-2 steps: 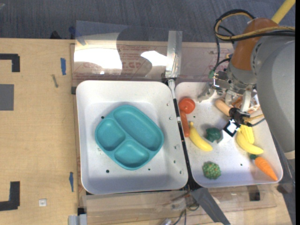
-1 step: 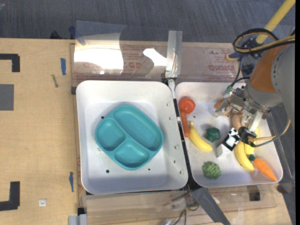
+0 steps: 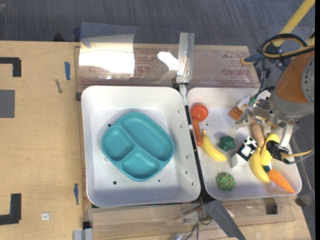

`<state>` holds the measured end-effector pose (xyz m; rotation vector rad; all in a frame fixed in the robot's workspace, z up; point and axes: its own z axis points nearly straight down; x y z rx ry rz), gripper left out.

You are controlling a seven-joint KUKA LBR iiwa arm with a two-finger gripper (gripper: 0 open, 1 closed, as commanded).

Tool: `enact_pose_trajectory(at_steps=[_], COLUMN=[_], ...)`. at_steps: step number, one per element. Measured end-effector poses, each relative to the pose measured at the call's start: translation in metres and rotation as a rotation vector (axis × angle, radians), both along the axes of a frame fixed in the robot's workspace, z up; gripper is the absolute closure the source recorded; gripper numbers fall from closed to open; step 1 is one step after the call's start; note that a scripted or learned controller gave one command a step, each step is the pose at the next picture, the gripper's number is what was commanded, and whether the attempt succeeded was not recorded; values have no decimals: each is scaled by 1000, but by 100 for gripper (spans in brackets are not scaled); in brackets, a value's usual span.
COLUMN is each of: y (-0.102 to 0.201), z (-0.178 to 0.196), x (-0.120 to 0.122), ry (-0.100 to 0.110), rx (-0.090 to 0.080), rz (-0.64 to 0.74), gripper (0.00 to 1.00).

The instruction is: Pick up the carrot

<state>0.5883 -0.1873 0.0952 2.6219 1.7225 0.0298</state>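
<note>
While the arm (image 3: pixel 295 84) reaches in over the right bin (image 3: pixel 215 101), the carrot (image 3: pixel 281 180) lies in that bin's near right corner: short, orange, tapered, blunt end toward the bananas, tip pointing at the corner wall, flat on the bin floor and free of the tool. Just beside its blunt end, touching or nearly so, sits a yellow banana (image 3: pixel 258 165), curved, running along the right side. Tool (image 3: pixel 267 129) hangs above the right half of the bin, over a pinkish sausage-like piece (image 3: pixel 257 132); can't tell how far its fingers are spread, cables and housing clutter that spot. A small black-and-white checkered block (image 3: pixel 247 149) sits just left of the banana. Second banana (image 3: pixel 213 148) lies mid-bin, slanted, next to a dark green lumpy item (image 3: pixel 227 143). A round orange-red fruit (image 3: pixel 199 112) sits near the far left corner, against the divider side, with a thin orange piece (image 3: pixel 197 135) below it along the left wall. A green bumpy ball (image 3: pixel 225 181) sits near the near edge, centre. A small brown-orange item (image 3: pixel 235 113) lies toward the far right, partly under the tool's parts. Left bin (image 3: pixel 95 104) holds a teal divided plate (image 3: pixel 137 145), three compartments, roughly centred, tilted diagonal. Both bins sit side by side on the wooden worktop (image 3: pixel 35 134), touching at the middle wall.
</note>
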Motion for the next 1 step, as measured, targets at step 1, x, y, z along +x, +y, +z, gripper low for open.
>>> enact_pose_trajectory(at_steps=[1], y=[-2], z=[1], x=[-32], ry=[-5], rx=[4], rz=[-32], gripper=[0])
